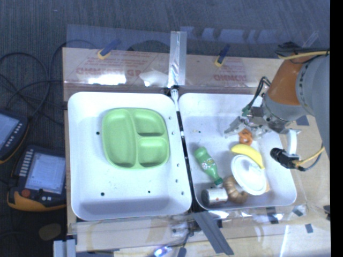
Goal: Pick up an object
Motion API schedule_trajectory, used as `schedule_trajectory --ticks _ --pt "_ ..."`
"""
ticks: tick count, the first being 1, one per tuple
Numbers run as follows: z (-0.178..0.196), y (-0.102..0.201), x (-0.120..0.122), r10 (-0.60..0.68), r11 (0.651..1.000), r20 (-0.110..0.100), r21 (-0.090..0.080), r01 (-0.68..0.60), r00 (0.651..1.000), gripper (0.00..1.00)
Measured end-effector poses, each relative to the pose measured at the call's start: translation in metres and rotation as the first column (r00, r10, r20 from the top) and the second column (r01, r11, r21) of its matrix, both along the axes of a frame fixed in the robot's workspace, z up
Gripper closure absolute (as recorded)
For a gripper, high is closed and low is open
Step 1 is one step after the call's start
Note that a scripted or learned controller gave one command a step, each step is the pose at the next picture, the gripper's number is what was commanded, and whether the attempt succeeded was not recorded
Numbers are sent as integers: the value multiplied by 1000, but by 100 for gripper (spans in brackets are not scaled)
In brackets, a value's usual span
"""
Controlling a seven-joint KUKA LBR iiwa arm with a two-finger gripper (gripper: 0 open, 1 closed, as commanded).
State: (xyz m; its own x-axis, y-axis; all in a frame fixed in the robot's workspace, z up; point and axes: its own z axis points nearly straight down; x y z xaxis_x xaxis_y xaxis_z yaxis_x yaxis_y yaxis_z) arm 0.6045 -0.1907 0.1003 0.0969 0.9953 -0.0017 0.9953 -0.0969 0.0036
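Camera view: small orange object (245, 138) sits between the spread fingers (242, 128), whether gripped unclear.

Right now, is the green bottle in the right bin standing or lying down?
Lying down. The green bottle rests on its side on the floor of the right bin, its length running diagonally, one end near the metal can.

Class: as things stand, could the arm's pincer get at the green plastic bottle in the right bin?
Probably yes. The green plastic bottle lies uncovered on the right bin's floor, with bare floor between it and the pincer.
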Motion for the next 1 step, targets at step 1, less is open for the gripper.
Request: schedule_trajectory --ticks 1 --pt "-11 -3 9 6 1000 4 -2 -6 1000 0"
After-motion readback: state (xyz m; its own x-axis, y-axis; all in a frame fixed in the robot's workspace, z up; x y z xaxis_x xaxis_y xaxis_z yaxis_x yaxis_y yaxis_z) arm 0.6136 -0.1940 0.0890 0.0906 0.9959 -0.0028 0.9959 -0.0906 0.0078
